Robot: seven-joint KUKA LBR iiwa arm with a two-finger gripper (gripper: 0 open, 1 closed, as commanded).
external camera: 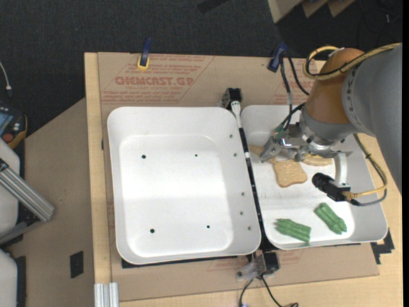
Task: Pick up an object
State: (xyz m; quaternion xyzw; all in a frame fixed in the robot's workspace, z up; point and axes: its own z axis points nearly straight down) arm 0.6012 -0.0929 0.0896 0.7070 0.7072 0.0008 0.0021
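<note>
Camera view from above gives us the end effector (276, 147) low in the right bin (364, 232), just left of the toast (289, 172) and touching or nearly touching its upper edge; whether it is apart or together we cannot tell, since the wrist hides it. We judge it is lowered there to try for the toast, the nearest thing. Below the toast lie two green pods (293, 229) (331, 217), apart from each other, near the bin's front rim. Left of the toast stands the left bin (121, 171). On the cardboard (96, 139) over the counter, behind the bins, red print reads roughly "CHEMCAST".
</note>
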